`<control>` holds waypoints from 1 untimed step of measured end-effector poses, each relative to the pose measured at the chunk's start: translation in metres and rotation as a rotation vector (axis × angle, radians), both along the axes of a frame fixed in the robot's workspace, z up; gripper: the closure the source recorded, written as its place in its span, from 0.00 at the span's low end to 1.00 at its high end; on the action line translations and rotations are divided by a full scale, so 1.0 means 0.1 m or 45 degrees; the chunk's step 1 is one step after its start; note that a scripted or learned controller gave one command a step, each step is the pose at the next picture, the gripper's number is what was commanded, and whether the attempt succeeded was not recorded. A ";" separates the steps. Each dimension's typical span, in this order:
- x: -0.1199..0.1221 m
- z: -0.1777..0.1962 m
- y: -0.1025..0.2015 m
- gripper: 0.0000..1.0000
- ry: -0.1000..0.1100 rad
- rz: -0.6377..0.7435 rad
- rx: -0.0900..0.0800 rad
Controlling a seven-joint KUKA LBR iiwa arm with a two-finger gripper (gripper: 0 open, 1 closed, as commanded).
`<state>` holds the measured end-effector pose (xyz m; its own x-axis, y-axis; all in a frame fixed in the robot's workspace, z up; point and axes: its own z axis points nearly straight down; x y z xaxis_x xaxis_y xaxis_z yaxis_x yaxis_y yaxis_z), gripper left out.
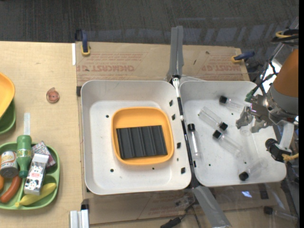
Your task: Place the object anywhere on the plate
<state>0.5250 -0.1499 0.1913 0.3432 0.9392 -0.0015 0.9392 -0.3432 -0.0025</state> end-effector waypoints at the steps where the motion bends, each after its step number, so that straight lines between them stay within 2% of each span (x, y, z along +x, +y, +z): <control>1: 1.22 0.29 -0.09 1.00 0.000 0.018 -0.002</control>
<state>0.6471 -0.1594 0.2203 0.3302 0.9439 -0.0029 0.9439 -0.3302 -0.0023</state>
